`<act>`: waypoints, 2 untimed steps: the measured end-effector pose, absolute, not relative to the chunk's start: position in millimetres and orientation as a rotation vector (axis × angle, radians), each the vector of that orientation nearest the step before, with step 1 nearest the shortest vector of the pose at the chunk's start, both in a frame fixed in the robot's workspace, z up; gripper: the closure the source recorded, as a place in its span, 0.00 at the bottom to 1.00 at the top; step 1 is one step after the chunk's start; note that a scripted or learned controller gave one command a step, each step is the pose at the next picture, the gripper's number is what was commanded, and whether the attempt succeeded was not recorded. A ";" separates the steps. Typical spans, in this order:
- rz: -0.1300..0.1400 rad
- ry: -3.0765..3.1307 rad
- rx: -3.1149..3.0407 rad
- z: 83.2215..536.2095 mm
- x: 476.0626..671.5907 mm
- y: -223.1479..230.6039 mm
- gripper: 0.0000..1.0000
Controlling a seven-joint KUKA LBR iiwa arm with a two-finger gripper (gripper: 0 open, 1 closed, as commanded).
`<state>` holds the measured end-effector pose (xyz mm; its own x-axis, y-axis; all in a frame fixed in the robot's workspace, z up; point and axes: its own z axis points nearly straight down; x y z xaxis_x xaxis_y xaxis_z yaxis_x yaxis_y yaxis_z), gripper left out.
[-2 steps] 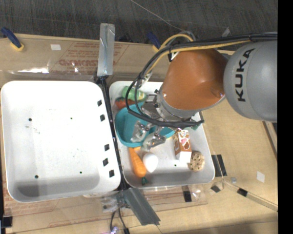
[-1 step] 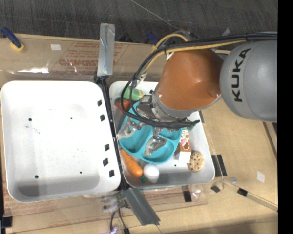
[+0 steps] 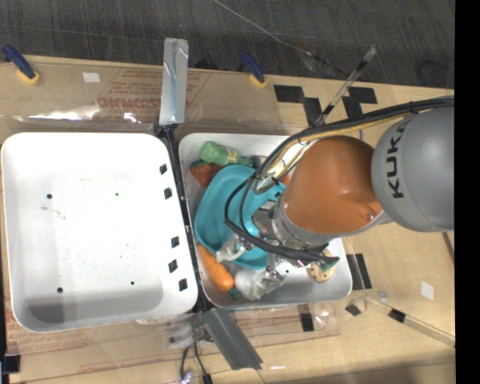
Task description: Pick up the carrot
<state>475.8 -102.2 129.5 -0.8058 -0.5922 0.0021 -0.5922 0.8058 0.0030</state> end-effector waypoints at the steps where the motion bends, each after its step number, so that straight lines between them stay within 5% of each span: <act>1: 0.002 -2.985 0.996 193.9 501.4 -42.1 0.00; 2: -0.002 -3.041 0.782 191.1 485.8 37.9 0.00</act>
<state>485.8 37.9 191.1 -0.8760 -0.4824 0.0011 -0.4824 0.8760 0.0019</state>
